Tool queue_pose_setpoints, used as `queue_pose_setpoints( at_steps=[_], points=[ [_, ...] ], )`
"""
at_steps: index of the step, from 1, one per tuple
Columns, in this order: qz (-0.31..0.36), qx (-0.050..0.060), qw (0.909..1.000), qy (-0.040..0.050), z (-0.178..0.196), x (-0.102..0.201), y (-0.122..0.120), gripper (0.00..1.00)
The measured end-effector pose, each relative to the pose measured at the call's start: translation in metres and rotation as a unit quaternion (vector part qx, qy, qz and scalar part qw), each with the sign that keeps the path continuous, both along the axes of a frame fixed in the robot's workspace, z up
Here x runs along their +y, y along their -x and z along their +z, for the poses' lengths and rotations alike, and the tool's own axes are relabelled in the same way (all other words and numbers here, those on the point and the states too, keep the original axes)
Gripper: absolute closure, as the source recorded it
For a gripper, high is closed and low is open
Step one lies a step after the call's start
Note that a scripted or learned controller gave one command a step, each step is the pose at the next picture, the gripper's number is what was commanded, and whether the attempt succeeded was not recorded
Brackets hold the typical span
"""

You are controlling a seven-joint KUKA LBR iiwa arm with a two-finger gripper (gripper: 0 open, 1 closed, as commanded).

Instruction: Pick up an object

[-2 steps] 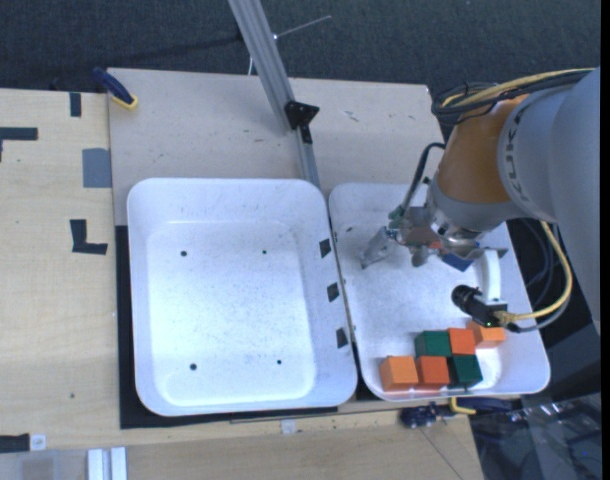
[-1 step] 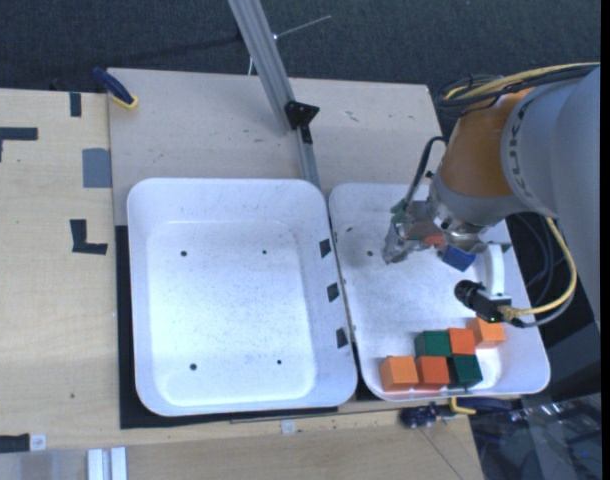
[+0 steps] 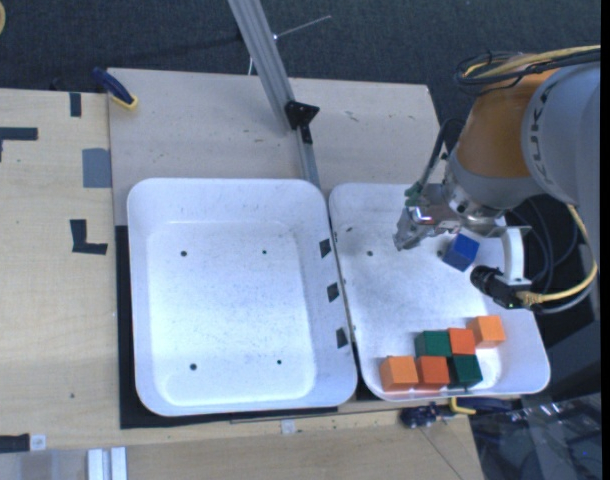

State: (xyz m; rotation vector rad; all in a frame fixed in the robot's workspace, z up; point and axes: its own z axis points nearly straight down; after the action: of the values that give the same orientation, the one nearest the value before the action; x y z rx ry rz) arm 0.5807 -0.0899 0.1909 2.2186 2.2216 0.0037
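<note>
Blocks are what you are after, and they sit in the right bin point(image 3: 370, 268): a cluster in its near corner, made up of an orange block point(image 3: 398, 371) at the left end, another orange one point(image 3: 434, 369) beside it, two green blocks point(image 3: 434, 343) point(image 3: 466, 369), and further orange ones point(image 3: 462, 341) point(image 3: 490, 329) stepping up toward the right wall. A blue block point(image 3: 461, 251) lies apart from the rest, close under the wrist. You can judge them to be small, stiff and light, with flat faces that give the pads a square hold; take one across two opposite faces, not corner to corner.

Your gripper point(image 3: 413, 230) hangs over the upper middle of the right bin, just beside the blue block. I cannot tell how its jaws stand or whether they have anything in them, since the wrist hides them from above.

The blue block looks like the easier target for you, because it has clear floor around it. The clustered blocks touch one another, so you would probably nudge a neighbour going in, and the bin's wall crowds the outer ones. The left bin point(image 3: 225, 288) is beside it, and a metal post point(image 3: 265, 48) slants across the bench behind both bins, well clear of your work.
</note>
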Motion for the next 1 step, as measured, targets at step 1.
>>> queue_pose_setpoints(
  at_steps=[1],
  points=[
    [0.0,0.0,1.0,0.0001,0.0386,0.0006,-0.001,1.0]
  ],
)
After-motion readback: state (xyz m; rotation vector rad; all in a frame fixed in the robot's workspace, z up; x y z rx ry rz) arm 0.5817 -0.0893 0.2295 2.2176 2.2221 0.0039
